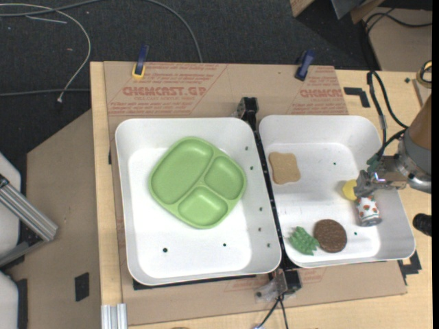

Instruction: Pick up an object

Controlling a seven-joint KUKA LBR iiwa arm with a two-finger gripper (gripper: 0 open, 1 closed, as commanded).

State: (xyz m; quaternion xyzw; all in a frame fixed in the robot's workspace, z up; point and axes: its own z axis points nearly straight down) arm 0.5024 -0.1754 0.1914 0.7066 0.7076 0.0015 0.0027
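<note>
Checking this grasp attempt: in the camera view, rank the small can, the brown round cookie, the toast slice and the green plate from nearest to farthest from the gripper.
From the gripper, at the right bin's right side:
1. Small can, just below it.
2. Brown round cookie, toward the bin's lower edge.
3. Toast slice, at the bin's left side.
4. Green plate, in the left bin.

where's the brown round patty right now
The patty lies in the right bin, near its front edge, between the green toy and the small can.
</note>
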